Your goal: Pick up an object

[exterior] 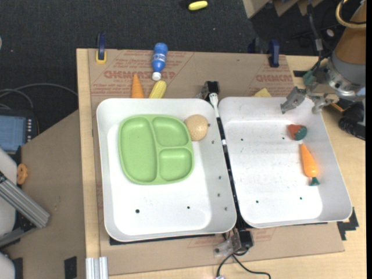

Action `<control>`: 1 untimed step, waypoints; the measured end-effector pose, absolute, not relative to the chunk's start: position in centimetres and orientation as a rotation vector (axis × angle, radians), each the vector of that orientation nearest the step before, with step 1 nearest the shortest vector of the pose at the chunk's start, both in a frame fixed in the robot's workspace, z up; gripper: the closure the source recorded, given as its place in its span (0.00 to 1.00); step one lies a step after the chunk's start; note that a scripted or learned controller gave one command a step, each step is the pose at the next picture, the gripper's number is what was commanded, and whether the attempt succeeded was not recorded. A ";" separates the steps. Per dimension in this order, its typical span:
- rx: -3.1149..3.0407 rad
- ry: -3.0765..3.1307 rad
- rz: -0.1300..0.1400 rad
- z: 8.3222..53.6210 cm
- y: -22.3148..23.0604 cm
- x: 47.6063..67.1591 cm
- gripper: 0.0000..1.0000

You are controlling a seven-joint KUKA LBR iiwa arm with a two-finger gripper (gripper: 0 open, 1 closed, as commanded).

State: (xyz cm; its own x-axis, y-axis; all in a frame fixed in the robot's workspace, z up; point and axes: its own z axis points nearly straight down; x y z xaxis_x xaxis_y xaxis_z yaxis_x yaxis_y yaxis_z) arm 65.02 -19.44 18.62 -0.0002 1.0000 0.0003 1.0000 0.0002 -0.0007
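Two shallow white bins sat side by side on a cardboard-covered table (174, 68) printed with faded red lettering and held down by blue clamps (102, 46) at its far edge. The left bin (157, 214) held a green divided plate (156, 149) and, touching the plate's far right corner, a beige ball (197, 127). The right bin (273, 196) held a toy carrot (308, 162) near its right wall and, just beyond it, a small red-and-green toy (297, 132). The arm's tool (304, 99) hung above the far right corner of the right bin with its fingers spread apart and nothing between them, near the red-and-green toy but apart from it. On the bare cardboard behind the left bin lay a blue-and-white toy bottle (158, 60), a second carrot (136, 87) and a yellow corn cob (158, 89). Dark carpet (46, 16) surrounded the table, with a yellow object (198, 5) lying on it at the far side and cables trailing at the left.
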 end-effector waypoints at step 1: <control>-2.210 -2.212 -0.012 8.1 -21.8 64.1 0.00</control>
